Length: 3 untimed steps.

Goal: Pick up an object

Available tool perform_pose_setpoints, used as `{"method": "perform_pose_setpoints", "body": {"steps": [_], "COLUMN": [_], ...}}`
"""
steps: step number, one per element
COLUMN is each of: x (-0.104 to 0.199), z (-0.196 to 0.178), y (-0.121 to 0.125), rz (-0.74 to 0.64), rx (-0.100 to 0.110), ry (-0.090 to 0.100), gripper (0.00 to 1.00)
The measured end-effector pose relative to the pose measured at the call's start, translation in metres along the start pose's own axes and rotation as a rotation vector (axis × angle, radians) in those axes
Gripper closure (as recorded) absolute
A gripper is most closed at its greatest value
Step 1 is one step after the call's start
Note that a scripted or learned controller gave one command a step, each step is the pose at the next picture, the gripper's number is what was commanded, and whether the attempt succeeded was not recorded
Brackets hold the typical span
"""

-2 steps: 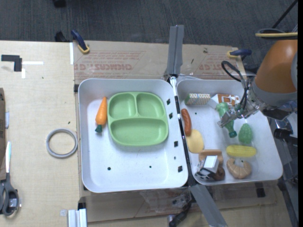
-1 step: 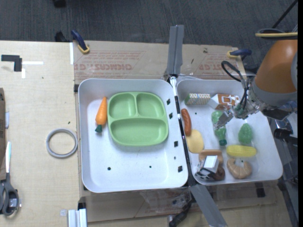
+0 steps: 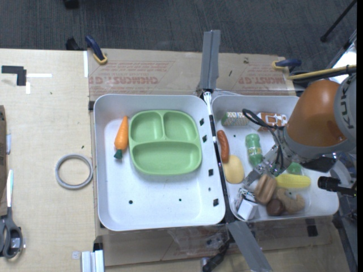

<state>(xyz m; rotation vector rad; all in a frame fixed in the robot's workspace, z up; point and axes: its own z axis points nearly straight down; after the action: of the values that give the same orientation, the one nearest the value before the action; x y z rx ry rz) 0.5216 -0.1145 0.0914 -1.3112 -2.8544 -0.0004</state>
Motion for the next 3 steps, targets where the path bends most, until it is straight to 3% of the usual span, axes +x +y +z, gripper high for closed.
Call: {"method": "perform_pose_setpoints", "body": {"steps": [1,2,3], "x": [-0.001,-0.001,-0.026], "z": [-0.009,-0.009,0.000], "y": [0.000,0.000,0.022], "rz": [0.005,0.005,-0.060], "rx": [-0.002,-0.001,-0.002], "ry": [-0.001,-0.001,-0.001], "gripper": [1.00,0.00,0.00]}}
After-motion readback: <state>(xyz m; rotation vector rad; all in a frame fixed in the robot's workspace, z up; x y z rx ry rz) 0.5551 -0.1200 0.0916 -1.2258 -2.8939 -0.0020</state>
